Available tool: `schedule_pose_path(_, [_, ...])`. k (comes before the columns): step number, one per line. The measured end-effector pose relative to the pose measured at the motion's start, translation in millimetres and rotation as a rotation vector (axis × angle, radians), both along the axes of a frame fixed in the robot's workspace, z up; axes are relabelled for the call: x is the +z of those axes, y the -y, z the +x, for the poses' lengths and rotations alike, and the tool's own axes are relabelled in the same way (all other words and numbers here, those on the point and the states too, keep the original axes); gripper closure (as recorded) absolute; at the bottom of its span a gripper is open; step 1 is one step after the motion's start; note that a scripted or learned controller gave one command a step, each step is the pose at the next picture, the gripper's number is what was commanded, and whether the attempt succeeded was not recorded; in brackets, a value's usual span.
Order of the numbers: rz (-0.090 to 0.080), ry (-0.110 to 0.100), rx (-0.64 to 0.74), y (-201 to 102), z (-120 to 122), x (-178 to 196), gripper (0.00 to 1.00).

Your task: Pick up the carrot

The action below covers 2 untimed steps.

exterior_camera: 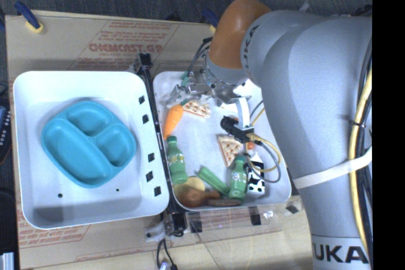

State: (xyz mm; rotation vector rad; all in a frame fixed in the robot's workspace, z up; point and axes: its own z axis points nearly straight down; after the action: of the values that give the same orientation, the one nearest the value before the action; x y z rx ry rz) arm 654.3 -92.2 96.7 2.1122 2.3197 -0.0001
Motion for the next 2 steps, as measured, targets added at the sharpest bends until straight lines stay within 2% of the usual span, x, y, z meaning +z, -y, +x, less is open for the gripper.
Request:
schedule_pose_path(1, [-0.002,0.001,0.006,0.6,2.0,14.0,1.00])
schedule_pose_path(2, [0.003,-0.012,-0.234,-78.1,-78.4,96.8,1.00])
